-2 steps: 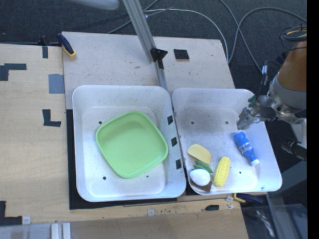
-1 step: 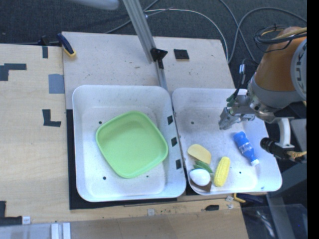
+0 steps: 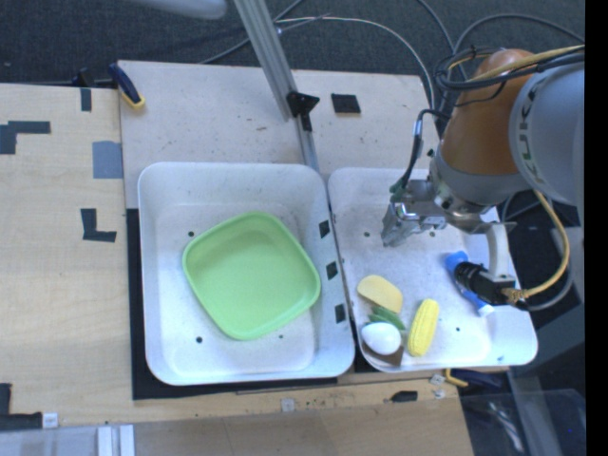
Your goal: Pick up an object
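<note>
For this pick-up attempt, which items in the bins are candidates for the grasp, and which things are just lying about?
Job candidates, right white bin, near the gripper:
- yellow plastic corn cob
- white egg-shaped piece
- pale yellow rounded slice
- small blue object

Lying about:
- green square plastic plate in the left white bin
- yellow-tipped clamp at the bench's far corner

We find the gripper (image 3: pixel 397 230) over the right bin (image 3: pixel 353 218); it appears apart from the corn (image 3: pixel 423 326).
</note>
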### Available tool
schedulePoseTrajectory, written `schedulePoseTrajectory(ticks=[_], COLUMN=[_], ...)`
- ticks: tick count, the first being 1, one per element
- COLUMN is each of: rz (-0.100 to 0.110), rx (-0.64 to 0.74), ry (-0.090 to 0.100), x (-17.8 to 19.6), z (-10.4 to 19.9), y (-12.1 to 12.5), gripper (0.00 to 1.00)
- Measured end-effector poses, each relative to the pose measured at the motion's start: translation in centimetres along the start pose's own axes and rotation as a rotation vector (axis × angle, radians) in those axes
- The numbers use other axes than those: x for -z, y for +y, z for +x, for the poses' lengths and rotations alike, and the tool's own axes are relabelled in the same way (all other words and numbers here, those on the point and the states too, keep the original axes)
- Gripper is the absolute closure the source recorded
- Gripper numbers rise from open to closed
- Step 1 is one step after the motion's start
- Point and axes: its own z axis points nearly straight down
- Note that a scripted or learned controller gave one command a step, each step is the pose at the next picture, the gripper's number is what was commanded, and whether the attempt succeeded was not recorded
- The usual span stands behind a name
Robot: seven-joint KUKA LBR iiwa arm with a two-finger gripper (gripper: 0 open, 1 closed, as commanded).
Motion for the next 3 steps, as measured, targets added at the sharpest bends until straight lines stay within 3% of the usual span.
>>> schedulePoseTrajectory(ticks=[3], rz=[0.000], rx=[0.000], ry=[0.000], x=[-0.6], z=[14.0], y=[-1.3], gripper=[1.00])
